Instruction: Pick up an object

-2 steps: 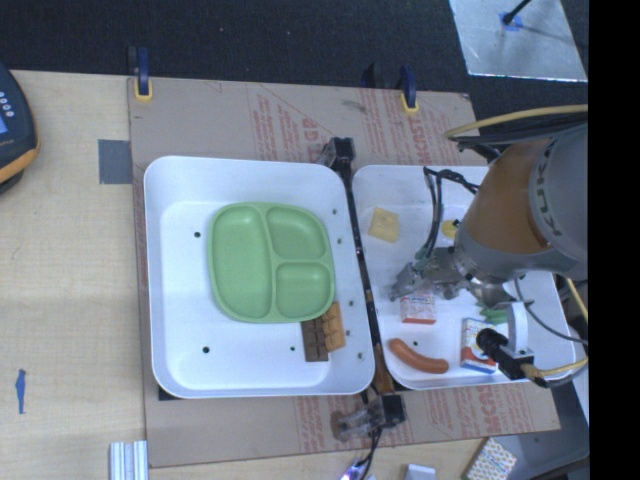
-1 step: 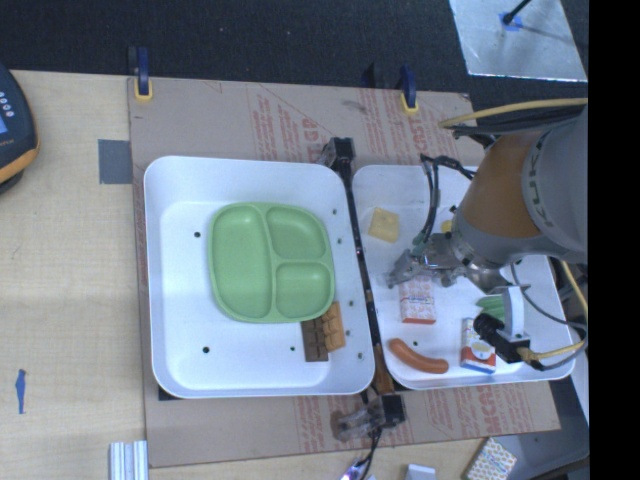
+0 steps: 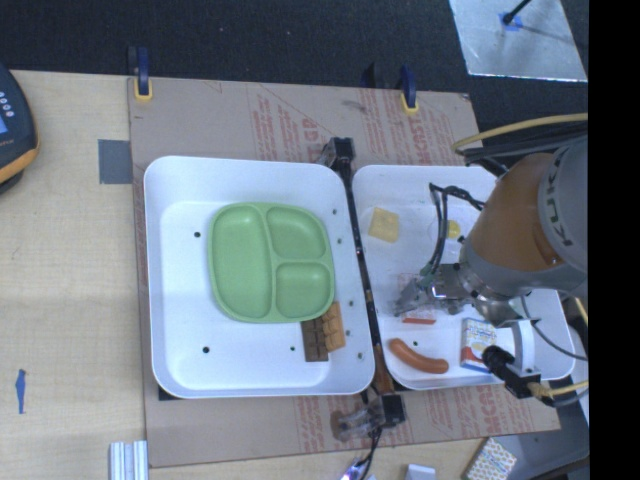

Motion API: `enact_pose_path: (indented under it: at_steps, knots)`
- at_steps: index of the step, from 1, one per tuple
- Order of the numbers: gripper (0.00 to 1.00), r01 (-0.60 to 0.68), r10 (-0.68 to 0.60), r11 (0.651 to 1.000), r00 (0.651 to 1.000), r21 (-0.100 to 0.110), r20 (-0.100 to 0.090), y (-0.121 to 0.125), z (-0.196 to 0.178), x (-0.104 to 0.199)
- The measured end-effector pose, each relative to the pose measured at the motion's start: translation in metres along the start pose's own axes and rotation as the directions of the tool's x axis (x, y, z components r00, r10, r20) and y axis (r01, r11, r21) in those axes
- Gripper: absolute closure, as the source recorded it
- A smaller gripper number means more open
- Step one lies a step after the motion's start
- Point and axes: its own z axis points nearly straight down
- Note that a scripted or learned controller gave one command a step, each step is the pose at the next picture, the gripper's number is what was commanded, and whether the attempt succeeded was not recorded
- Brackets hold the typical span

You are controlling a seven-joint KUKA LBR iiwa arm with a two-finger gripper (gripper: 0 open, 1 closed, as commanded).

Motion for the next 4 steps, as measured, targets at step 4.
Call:
enact_pose_path:
  at_steps: [4]
  knots:
    - [0.0,0.0,0.0,1.0,1.0,-0.007,0.001,0.015,0.0,-0.002]
